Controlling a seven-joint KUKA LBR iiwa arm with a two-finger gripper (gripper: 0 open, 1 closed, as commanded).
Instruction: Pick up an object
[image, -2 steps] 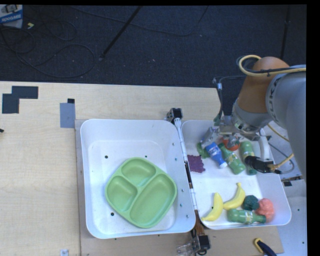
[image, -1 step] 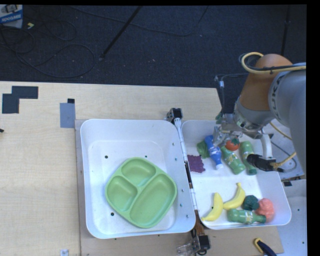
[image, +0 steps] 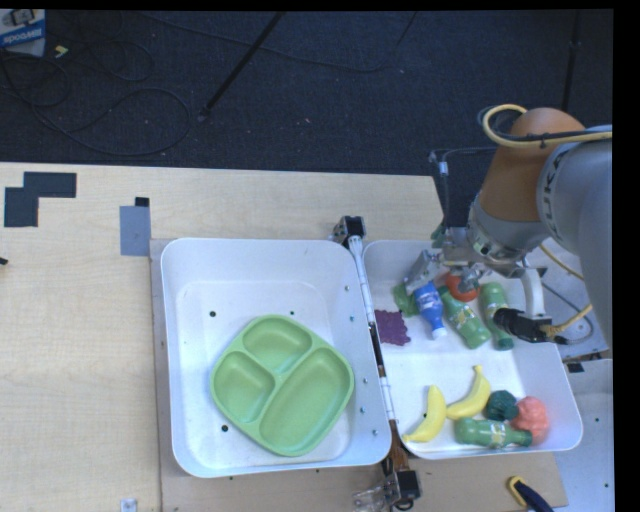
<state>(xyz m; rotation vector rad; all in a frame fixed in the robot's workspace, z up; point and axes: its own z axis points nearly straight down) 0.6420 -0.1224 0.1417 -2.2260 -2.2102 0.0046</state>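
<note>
While the gripper (image: 447, 268) hangs low over the upper part of the right bin (image: 560, 420), just above a cluster of toys, its state cannot be told from this slant. Directly under it lie a blue bottle (image: 430, 308), a red-capped piece (image: 461, 288) and two green bottles (image: 482, 312) packed close together, with a purple scrap (image: 391, 327) a little to their left near the bin's inner wall. Nearer the front of the same bin rest two yellow bananas (image: 450, 403), a dark green lump (image: 502, 405), a pink lump (image: 534, 414) and a green bottle lying flat (image: 490, 432). Beside it, the left bin (image: 190, 280) carries a green divided plate (image: 282, 384).
</note>
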